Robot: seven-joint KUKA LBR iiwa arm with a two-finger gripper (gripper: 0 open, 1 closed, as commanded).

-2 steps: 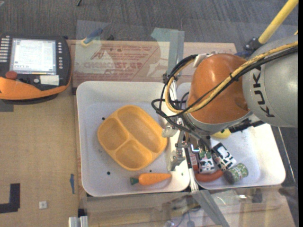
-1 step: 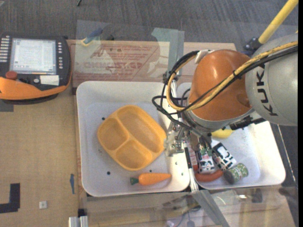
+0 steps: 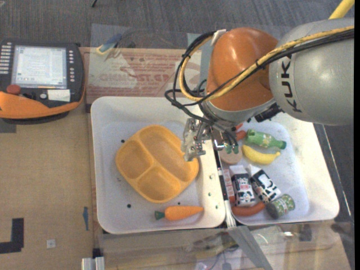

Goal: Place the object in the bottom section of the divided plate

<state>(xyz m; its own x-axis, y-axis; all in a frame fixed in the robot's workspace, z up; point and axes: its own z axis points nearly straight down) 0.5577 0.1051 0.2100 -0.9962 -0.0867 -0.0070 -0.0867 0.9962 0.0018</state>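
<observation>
Right now the gripper (image 3: 195,146) hangs over the right edge of the divided plate (image 3: 152,165) in the left bin (image 3: 107,151); whether its fingers are spread or pinching anything, I cannot tell. Down below, the toy carrot (image 3: 179,212) lies just beside the plate's lower rim, apart from it.

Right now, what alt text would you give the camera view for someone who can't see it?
A grey and orange robot arm's gripper hangs over the right edge of a yellow divided plate in the left white bin. A toy carrot lies below the plate; the right bin holds toy foods.
</observation>
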